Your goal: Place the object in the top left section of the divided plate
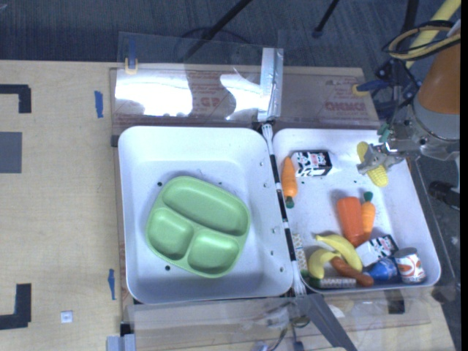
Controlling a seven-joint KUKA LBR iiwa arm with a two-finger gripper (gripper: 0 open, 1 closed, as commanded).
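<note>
A green divided plate lies in the left white bin. It has one long section at the back and two smaller ones in front, all bare. My gripper hovers over the far right corner of the right bin. A yellow corn cob sits right at its tip, and another yellow piece shows just left of it. Whether the corn is gripped or lying on the bin floor is unclear.
The right bin also holds a small carrot by the divider wall, a black-and-white carton, a large orange vegetable, a banana, a red piece, a blue item and a can.
</note>
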